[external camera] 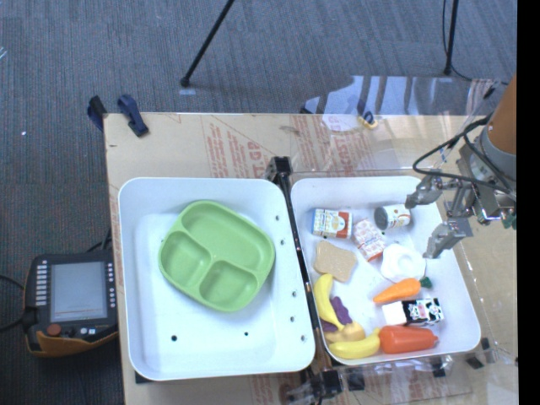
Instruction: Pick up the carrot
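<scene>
The carrot (396,291), orange with a small green tip, lies in the right bin (469,306) towards its right side, between a white round object (402,262) and a black-and-white carton (413,312). My gripper (429,219) hangs over the bin's upper right part, above and slightly right of the carrot and apart from it. Its two grey fingers (440,241) are spread open with nothing between them.
The right bin also holds a can (392,218), two small cartons (331,223), a bread slice (336,261), a banana (337,327), a purple piece (339,310) and a red-orange object (407,338). A green divided plate (217,254) sits in the left bin (139,327).
</scene>
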Robot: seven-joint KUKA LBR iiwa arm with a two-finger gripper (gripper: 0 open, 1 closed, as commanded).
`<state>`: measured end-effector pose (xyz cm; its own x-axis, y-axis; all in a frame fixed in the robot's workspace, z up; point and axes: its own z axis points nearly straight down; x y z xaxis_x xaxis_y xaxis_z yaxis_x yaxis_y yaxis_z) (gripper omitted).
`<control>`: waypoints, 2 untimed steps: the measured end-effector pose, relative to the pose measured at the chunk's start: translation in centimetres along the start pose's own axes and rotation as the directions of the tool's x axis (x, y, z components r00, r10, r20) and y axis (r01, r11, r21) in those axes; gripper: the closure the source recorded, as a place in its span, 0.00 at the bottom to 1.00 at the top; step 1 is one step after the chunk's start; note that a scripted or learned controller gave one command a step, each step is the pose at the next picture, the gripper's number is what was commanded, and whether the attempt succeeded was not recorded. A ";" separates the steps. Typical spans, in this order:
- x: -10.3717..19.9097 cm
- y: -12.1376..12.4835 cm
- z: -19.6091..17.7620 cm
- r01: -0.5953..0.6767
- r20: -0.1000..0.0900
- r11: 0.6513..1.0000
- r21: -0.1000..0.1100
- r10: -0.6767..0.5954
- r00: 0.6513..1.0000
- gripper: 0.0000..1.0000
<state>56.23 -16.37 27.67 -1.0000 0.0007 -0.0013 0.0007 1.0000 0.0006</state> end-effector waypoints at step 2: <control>6.4 -2.8 18.0 0.048 0.039 0.999 0.006 -0.048 0.998 0.00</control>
<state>49.90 -19.17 9.65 -0.9981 -0.0470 -0.0399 -0.0469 0.9989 -0.0055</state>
